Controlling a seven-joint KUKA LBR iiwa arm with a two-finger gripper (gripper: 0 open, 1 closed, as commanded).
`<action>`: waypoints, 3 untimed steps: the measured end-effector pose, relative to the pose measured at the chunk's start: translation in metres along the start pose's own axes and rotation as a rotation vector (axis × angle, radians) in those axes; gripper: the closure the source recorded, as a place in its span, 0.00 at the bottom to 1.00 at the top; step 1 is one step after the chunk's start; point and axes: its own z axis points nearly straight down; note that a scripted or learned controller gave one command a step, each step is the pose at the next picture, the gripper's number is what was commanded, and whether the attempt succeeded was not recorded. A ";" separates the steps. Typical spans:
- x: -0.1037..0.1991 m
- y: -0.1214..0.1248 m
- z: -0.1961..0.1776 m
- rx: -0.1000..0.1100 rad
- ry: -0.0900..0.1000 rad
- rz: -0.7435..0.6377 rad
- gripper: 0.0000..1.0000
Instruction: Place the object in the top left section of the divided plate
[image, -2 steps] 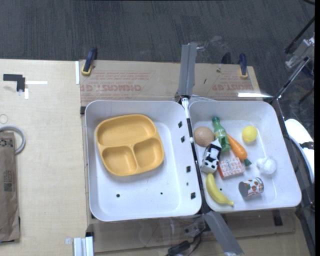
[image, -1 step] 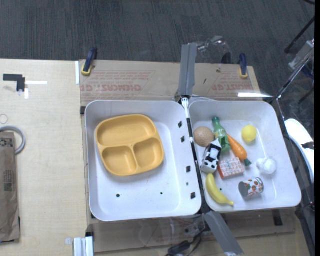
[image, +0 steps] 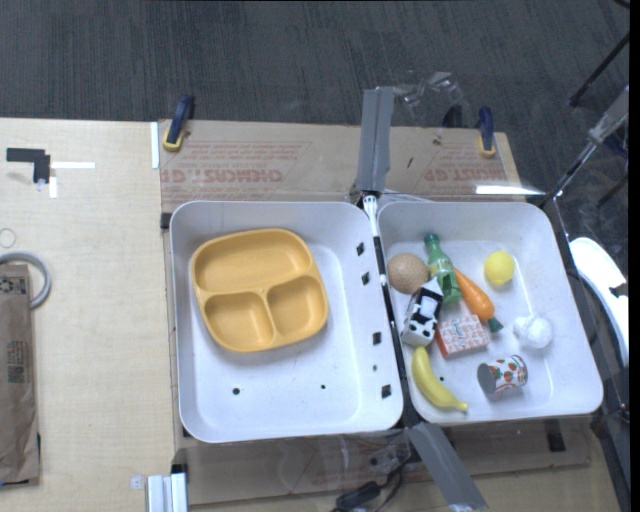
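Nothing lifted yet: every candidate object lying in the right bin (image: 560, 300), the yellow divided plate (image: 197, 280) bare in the left bin (image: 290, 400), near its far-left corner. Hard to tell which object is meant.

Easiest picks, by the look of it: the lemon (image: 499, 267) near the far-right corner and the can (image: 503, 375) near the front edge, each standing apart from its neighbours. Worse choices: the green bottle (image: 437, 262), carrot (image: 473, 292), brown ball (image: 407, 271), cow toy (image: 423, 313) and red box (image: 462, 335), crowded together and touching near the bin's left edge. Banana (image: 435, 382) curved and low against the front-left corner, awkward so close to the wall.

Descend straight down over the chosen piece, close across its narrow width, and lift clear of both inner walls before crossing. Aim for the plate's wide far compartment, toward its left end, not the two small near ones. Release low, since a round piece would likely roll over the shallow dividers.
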 end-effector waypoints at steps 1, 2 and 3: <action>0.001 0.001 0.000 0.000 0.001 -0.051 0.00; 0.004 -0.004 0.001 0.002 0.003 -0.086 0.00; 0.063 0.029 0.000 0.000 0.003 -0.329 0.00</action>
